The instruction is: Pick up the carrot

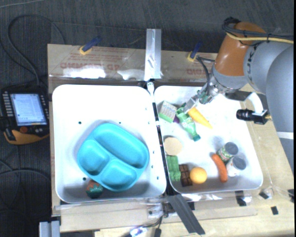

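Note:
The carrot [199, 117] is a tapered yellow-orange piece lying slantwise in the upper middle of the right bin [251, 132]. My gripper [185, 109] reaches down-left from the orange-banded wrist and sits low in the bin, just left of the carrot's upper end. Its tip is above a green bottle-like toy [190, 128] and beside a green and white packet [167, 111]. Nothing can be seen held at its tip.
The right bin also holds a red-orange sausage-like piece [220, 167], an orange ball [199, 175], a tan disc [173, 145], green and brown blocks [178, 170] and small cans [231, 154]. A blue sectioned plate [113, 155] lies in the left bin.

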`<move>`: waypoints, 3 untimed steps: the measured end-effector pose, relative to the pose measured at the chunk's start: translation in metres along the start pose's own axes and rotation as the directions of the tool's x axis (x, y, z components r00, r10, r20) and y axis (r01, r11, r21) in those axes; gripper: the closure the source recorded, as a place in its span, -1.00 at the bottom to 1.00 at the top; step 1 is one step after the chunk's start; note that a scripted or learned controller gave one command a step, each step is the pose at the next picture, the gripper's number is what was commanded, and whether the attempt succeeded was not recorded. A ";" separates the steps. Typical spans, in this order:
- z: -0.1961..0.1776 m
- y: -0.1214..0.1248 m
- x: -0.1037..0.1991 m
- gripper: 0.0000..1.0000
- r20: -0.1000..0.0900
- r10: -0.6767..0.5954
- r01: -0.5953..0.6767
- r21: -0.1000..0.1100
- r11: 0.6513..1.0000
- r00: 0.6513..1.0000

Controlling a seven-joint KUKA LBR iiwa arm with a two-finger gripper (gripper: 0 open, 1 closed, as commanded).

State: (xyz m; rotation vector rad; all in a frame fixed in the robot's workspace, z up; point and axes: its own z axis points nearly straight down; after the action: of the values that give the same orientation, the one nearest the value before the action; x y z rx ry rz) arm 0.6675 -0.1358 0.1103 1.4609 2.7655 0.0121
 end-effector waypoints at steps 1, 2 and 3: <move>-0.099 -0.003 -0.010 1.00 -0.008 -0.152 0.152 0.014 0.988 0.988; -0.093 -0.005 0.005 1.00 -0.005 0.231 -0.231 0.019 0.973 0.973; -0.005 -0.023 -0.035 1.00 -0.006 0.156 -0.156 0.020 0.988 0.988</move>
State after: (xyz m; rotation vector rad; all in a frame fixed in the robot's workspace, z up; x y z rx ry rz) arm 0.6677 -0.1774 0.1157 1.6813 2.6567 -0.0072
